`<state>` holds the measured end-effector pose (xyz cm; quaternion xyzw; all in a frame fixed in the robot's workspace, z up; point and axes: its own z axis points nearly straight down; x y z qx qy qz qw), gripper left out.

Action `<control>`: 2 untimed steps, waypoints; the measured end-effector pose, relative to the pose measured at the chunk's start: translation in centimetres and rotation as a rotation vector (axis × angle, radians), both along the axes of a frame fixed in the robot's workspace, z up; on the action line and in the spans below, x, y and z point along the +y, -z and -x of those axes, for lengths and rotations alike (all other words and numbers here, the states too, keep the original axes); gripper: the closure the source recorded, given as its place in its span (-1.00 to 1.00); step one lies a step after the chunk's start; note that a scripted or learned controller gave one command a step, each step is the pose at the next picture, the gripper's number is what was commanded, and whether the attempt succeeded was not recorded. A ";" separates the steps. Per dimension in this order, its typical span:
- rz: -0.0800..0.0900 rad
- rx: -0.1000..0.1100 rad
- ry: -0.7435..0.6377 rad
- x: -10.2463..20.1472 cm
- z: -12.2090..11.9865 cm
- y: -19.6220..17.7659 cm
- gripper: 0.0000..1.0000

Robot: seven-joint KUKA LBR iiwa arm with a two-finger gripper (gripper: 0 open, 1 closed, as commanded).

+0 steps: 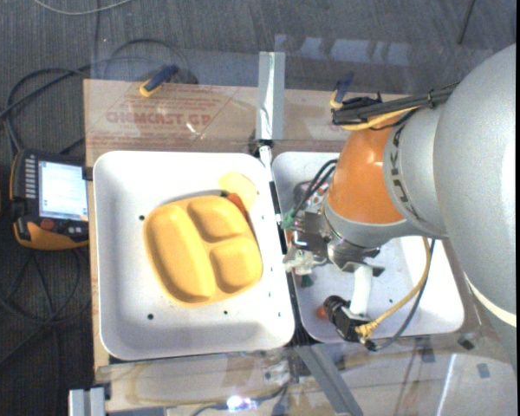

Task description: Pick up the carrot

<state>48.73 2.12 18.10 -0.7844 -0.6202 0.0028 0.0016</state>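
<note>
The carrot (pixel 235 201) shows as a small orange-red sliver in the left bin (pixel 121 180), at the upper right edge of the yellow tray (pixel 204 248), just below a pale yellow round piece (pixel 237 183). Most of it is hidden, so its shape is hard to tell. The tool (pixel 299 248) sits in the right bin (pixel 433 310), close against the wall between the two bins, lower and to the right of the carrot and apart from it. Whether it is apart or together I cannot tell; the wrist covers it.

The tray is smooth, glossy plastic with rounded corners and three shallow compartments. Both bins are matte white with rounded rims. The arm (pixel 468 163) is smooth grey with a glossy orange band (pixel 364 185). The bench (pixel 156 115) top looks like brown board.
</note>
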 end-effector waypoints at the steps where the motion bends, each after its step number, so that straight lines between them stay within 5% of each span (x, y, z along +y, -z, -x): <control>1: 0.003 0.001 0.201 -9.1 0.4 0.0 1.00; 2: 0.001 0.000 0.227 -8.3 0.3 0.0 1.00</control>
